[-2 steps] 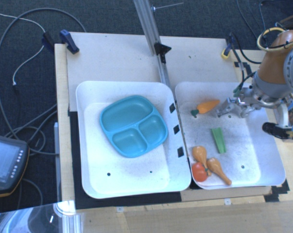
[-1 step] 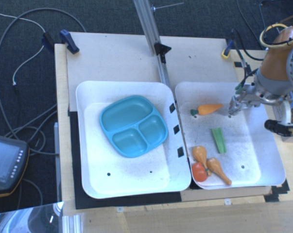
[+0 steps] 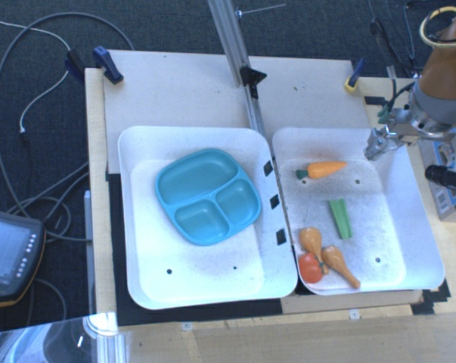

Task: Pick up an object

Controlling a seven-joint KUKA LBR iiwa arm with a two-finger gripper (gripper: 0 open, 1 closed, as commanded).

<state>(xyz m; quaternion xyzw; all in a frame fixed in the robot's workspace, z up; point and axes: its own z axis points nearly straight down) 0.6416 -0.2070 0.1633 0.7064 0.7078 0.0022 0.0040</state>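
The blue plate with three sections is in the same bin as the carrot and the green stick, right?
Not quite. The camera view shows the blue plate alone in the left bin, while the carrot and the green stick lie in the right bin.

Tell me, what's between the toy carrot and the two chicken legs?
In the camera view, a green stick lies between the carrot and the chicken legs, on the right bin's floor.
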